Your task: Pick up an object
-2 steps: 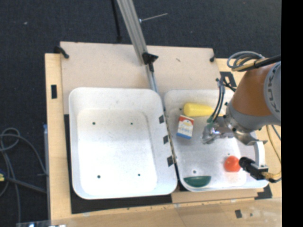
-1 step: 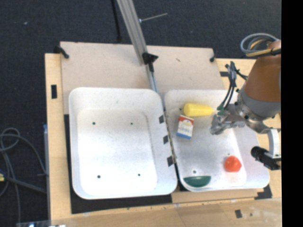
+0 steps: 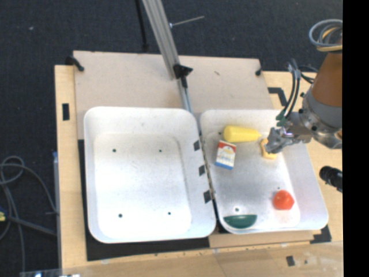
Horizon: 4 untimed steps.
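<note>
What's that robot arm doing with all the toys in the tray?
The arm's gripper is down in the right bin, right at a small yellow block. It's trying to pick something up, but nothing looks lifted yet. Also in that bin lie a yellow banana-like toy, a little carton, a red ball and a green bowl. The left bin sits beside it.

The robot arm [image 3: 323, 105] is grey, with a wide orange band [image 3: 330, 85] on its round upper part. Thin dark cables [image 3: 295, 88] run down its side, and a pale loop of cable [image 3: 324, 32] sits on top. The gripper [image 3: 277, 141] is small, grey metal with dark bits.
</note>
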Each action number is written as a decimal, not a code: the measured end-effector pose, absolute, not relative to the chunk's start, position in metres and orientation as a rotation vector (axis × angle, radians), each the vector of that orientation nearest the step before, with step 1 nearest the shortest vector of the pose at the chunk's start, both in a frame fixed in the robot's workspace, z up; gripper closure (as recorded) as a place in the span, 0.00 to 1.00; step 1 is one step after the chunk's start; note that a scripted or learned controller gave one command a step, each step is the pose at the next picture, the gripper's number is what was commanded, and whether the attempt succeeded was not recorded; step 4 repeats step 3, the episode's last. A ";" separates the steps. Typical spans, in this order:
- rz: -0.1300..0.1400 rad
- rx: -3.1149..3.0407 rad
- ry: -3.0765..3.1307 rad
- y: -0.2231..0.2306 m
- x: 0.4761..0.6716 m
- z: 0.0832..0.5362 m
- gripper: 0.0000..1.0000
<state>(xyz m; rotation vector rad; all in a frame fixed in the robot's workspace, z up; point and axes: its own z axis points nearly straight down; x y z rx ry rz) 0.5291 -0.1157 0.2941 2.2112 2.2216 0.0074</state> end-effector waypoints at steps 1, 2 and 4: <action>0.001 2.215 2.227 -0.068 0.534 0.276 1.00; 0.001 2.214 2.228 -0.014 0.540 0.274 1.00; 0.000 2.215 2.229 0.039 0.531 0.255 1.00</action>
